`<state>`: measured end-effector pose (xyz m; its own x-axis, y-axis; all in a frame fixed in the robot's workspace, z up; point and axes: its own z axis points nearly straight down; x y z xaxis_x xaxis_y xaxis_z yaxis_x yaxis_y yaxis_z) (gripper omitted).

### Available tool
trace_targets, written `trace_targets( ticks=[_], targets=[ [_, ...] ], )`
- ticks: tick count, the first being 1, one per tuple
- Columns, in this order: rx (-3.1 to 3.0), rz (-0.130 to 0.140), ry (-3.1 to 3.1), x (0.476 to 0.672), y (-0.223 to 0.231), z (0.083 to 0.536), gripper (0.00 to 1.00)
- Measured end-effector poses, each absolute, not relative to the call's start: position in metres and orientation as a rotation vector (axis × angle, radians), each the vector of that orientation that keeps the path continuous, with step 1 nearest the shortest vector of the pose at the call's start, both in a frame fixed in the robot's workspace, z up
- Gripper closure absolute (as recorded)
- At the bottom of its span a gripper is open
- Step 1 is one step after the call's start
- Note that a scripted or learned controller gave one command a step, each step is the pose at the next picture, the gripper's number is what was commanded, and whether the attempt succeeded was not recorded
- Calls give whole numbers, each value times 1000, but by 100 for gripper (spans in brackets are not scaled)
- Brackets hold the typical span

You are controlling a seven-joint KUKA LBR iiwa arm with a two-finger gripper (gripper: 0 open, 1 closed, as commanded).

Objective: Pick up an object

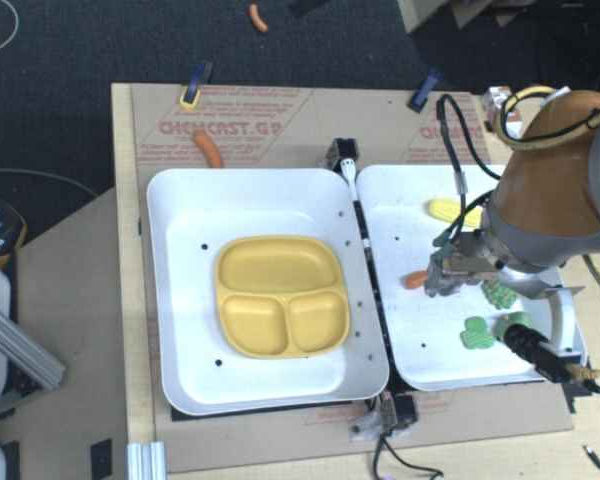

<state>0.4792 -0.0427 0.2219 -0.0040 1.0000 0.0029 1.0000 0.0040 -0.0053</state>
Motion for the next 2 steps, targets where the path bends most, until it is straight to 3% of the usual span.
trace_targets(
  ticks=[1, 2],
  targets=[
    [-2218, 2, -2220, 477, -36, 222, 100],
    [-2223, -2, -2224, 489, -42, 234, 100]
  ],
)
